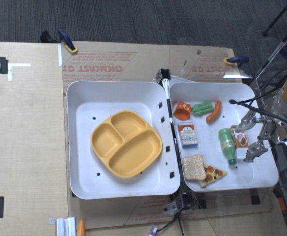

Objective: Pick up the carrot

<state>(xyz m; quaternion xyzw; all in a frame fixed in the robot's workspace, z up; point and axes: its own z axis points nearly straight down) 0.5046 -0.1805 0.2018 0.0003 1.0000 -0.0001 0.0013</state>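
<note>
Gripper (255,140) open, empty, at right bin's (261,181) right side. Approach step. Next: cross left over green bottle (227,145) to carrot (182,110), descend.

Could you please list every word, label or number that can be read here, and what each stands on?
Red print on the cardboard sheet behind the bins: reversed, too blurred to read.
More red print near the front cardboard edge: too blurred.
Small carton in the right bin: label too small to read.
Green bottle: no readable label.
</note>
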